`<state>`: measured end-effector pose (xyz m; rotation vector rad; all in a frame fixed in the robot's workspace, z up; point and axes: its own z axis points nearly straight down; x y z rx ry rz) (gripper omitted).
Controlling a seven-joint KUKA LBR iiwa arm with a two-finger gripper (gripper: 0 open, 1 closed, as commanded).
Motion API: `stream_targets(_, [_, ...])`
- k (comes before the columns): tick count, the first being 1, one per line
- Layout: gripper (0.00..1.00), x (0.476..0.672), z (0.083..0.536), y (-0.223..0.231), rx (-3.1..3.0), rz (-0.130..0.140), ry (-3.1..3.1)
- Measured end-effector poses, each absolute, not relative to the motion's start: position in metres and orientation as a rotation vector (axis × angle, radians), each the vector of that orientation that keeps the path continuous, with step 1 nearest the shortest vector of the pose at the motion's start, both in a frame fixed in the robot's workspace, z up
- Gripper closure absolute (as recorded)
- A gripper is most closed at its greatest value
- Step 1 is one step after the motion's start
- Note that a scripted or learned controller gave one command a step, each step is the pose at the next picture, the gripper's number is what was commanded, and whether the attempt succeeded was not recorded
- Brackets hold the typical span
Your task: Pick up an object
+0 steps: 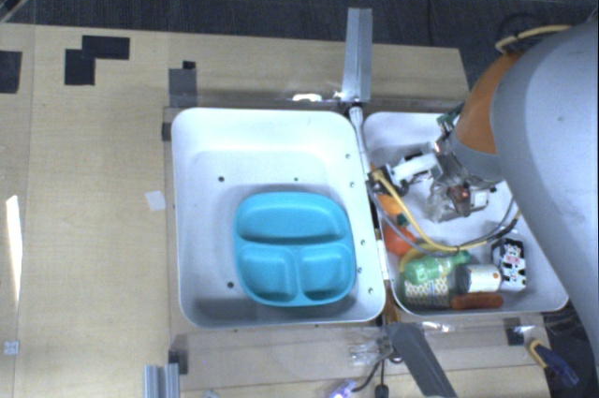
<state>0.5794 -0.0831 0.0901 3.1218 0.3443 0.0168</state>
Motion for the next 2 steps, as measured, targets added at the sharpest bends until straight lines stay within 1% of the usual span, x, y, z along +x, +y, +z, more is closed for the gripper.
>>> stream_targets(1, [1.0,0.585,0.09,-0.085,3.126,0.012,0.32])
stream_targets(2, [1.0,0.645,0.167,-0.125,3.125,0.003,0.324])
